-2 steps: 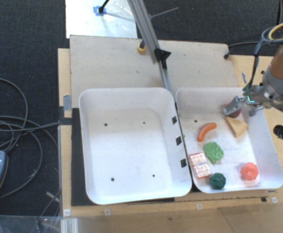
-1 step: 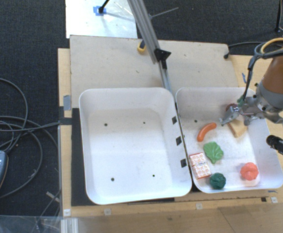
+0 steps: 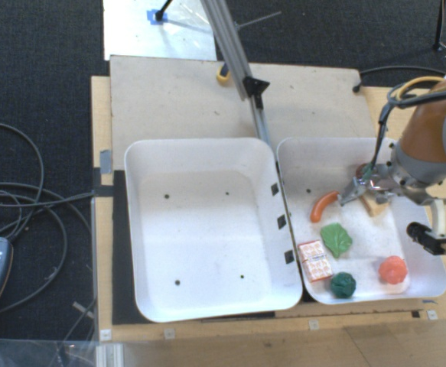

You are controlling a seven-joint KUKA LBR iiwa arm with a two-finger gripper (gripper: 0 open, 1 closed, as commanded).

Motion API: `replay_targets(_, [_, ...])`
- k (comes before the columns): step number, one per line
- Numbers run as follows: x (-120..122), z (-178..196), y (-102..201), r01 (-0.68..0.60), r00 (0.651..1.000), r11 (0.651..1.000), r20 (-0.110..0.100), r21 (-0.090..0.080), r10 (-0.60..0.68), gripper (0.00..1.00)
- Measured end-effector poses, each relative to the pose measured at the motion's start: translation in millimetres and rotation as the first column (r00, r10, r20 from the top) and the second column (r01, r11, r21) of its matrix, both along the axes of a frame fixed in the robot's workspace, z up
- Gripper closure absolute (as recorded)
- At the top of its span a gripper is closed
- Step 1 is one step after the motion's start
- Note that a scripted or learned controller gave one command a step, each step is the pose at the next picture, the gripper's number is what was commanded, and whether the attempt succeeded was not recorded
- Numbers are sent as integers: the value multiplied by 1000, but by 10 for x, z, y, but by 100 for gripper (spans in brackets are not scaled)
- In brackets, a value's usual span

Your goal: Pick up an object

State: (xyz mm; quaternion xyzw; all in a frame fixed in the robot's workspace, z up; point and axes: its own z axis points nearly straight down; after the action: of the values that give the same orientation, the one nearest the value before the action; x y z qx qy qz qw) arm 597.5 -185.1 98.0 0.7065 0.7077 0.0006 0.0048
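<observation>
I'm taking the orange sausage-shaped piece [image 3: 323, 204] as my landmark, since it lies closest to the gripper [image 3: 358, 191] in the right bin [image 3: 299, 155]. From my seat the gripper sits just beside it, up and to the right of its upper end, low over the bin floor; a tan block [image 3: 376, 206] lies just to the right of the fingers. The orange piece runs on a slant, its lower end toward the left bin [image 3: 200, 228] and its upper end pointing at the gripper, so its long axis nearly lines up with the direction the arm reaches in. I'd judge a grasp wants the fingers turned across that axis and shifted down-left. I can't tell how far the fingers are spread, and I see nothing between them. Below the orange piece lies a green leafy piece [image 3: 336, 239], then a small printed box [image 3: 314, 260], a dark green ball [image 3: 343, 284] and a red round thing [image 3: 393, 270] farther off.
</observation>
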Motion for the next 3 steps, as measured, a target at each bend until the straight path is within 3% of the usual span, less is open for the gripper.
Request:
replay_targets(1, [24, 146, 1, -1, 1000, 1000, 7, 0, 1, 100])
replay_targets(3, [43, 1344, -7, -4, 1000, 1000, 1, 3, 4, 100])
